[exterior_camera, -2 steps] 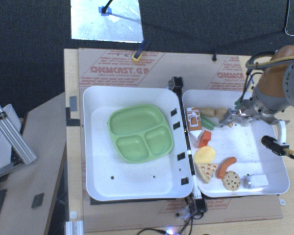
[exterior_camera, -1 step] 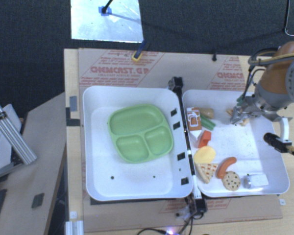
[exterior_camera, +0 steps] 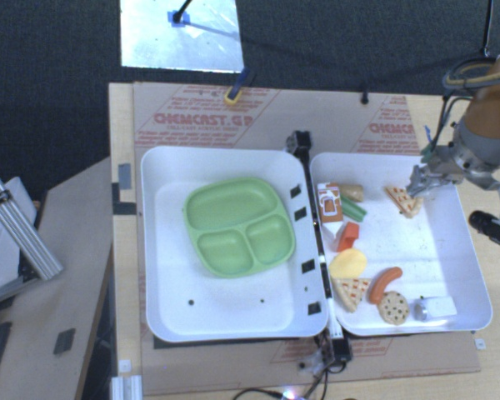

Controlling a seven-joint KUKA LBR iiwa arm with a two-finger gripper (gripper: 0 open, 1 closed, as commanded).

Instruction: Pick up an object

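The right bin [exterior_camera: 458, 248] holds several toy foods. A pizza slice [exterior_camera: 402, 200] lies near its back right. My gripper [exterior_camera: 420, 182] hangs just above and to the right of that slice, at the bin's far right side. Along the bin's left side lie a small carton [exterior_camera: 329, 202], a green piece [exterior_camera: 355, 211], a red-orange piece [exterior_camera: 347, 236] and a yellow lemon shape [exterior_camera: 348, 263]. Toward the front lie a second pizza slice [exterior_camera: 350, 292], a red sausage [exterior_camera: 385, 279], a cookie [exterior_camera: 392, 307] and a white block [exterior_camera: 437, 308].
The left bin [exterior_camera: 171, 307] holds a green divided plate [exterior_camera: 237, 227]. A black divider with clips [exterior_camera: 312, 232] runs between the bins. The arm's grey body and orange band [exterior_camera: 487, 115] stand over the right bin's back right corner. A bare stretch of floor lies in the right bin's middle right.
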